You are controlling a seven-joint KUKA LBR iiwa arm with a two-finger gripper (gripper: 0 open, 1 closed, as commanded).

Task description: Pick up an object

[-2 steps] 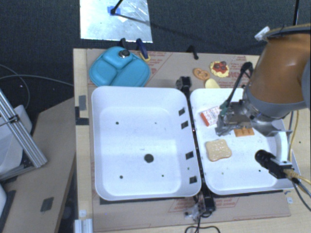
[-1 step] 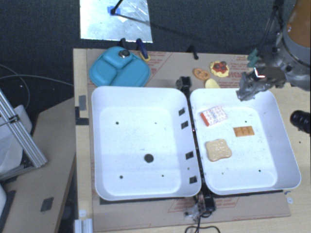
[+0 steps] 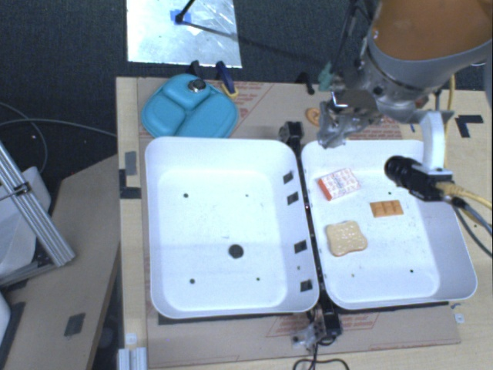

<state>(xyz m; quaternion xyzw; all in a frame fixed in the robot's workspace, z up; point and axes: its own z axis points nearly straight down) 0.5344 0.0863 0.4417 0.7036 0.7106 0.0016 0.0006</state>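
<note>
Gripper (image 3: 337, 132) poised above the far rim of the right bin (image 3: 454, 272), at about 11 o'clock of that bin; whether it is open or closed cannot be told from this view, and nothing is seen between its jaws. 3 candidate objects lie in the right bin: a red-and-white packet (image 3: 339, 183) nearest the gripper, an orange wafer (image 3: 387, 209) at 3 o'clock of the bin's centre, and a tan toast-shaped piece (image 3: 347, 238) toward 6 o'clock. The left bin (image 3: 166, 284) holds 1 small dark disc (image 3: 236, 251). For a sound pick, the packet seems the shortest reach: centre over it, align the jaws across its narrow side, then descend vertically, keeping clear of the bin wall.
</note>
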